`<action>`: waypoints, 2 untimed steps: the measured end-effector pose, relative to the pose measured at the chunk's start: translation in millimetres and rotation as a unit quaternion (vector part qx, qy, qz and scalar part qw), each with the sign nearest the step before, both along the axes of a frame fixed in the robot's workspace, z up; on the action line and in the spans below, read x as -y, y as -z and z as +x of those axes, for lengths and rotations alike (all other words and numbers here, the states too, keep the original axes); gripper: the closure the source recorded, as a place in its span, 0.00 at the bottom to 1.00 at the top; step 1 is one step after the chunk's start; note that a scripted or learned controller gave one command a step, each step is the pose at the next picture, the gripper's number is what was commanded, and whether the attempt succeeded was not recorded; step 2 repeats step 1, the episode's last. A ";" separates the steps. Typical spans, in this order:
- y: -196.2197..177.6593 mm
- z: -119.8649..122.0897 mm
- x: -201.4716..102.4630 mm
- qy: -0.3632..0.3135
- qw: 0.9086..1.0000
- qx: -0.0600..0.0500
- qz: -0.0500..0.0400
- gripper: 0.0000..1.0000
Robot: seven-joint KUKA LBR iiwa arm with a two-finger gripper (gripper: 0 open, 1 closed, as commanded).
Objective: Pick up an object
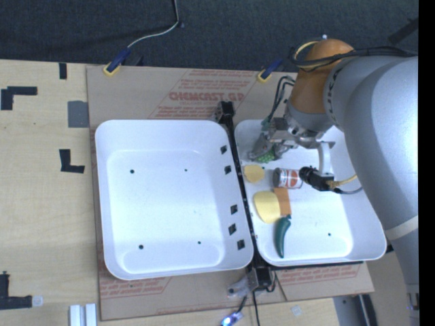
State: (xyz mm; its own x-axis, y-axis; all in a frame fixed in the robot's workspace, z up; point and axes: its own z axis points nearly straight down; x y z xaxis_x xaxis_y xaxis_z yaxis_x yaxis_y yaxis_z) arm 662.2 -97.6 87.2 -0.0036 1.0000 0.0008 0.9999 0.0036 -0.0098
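My gripper (265,148) reaches down into the far left part of the right bin (340,246), over a small green object (266,157) that is partly hidden by it. Just in front lie a pale yellow round piece (253,174) and a small can with a red label (288,178) on its side. Nearer the front are a yellow block (267,207) with an orange piece (283,200) against it, and a green pepper (282,234). Nothing shows clearly between the fingers.
The left bin (163,195) sits beside the right one, with a black clip-lined divider (234,182) between them. My grey arm (380,134) covers the right bin's far right side. A cable (336,182) runs beside the can.
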 end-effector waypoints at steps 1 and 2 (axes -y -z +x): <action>-104.1 -76.5 -104.0 -0.001 1.000 0.007 0.000 1.00; -104.1 -76.5 -104.0 -0.001 1.000 0.007 0.000 1.00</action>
